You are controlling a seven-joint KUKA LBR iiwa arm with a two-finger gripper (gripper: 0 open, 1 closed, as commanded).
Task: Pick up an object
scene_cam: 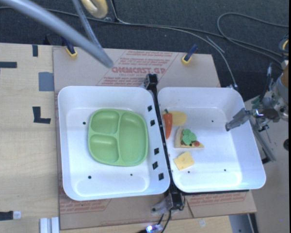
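Observation:
In the right bin (218,178) several toy foods lie near its left wall. An orange carrot (168,123) lies lengthwise beside a yellow piece (179,117). Just below them sits a slice topped with green and red (188,138), and a yellow cheese wedge (184,160) lies nearer the front. My gripper (250,116) hangs over the right rim of this bin, well to the right of the foods and apart from all of them. Nothing shows in its grasp.
The left bin (72,178) holds a green divided plate (118,137). Black clips run along the shared wall (156,130) between the bins. A grey pole (53,21) crosses the upper left. Cables lie on the dark floor behind.

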